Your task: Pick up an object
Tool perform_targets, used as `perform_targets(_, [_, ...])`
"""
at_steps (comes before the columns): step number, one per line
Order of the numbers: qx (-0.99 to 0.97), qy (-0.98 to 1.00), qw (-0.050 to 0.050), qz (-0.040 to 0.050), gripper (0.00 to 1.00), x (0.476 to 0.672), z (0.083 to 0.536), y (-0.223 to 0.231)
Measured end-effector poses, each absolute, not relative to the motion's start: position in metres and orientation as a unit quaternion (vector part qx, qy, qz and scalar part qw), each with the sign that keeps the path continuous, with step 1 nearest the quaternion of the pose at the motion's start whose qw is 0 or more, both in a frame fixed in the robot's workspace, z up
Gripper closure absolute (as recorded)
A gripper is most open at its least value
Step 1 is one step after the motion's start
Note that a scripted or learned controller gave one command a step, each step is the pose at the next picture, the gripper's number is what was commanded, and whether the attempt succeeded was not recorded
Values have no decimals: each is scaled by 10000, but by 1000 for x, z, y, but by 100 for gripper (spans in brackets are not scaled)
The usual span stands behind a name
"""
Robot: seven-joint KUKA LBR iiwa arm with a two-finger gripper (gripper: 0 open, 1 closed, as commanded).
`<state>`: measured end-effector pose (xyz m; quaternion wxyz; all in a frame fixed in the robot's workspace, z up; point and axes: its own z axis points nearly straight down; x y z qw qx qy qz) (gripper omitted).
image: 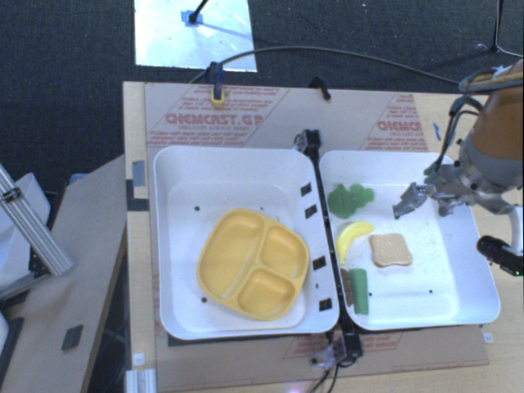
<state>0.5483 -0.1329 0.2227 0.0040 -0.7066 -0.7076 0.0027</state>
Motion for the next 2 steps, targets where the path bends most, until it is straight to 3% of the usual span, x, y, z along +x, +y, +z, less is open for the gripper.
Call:
perform_targets(1, [-7058, -7084, -5, -6, 0, 551, 228, -133])
perform_targets(2, [-7066, -7076, 4, 2, 0, 549, 187, -134])
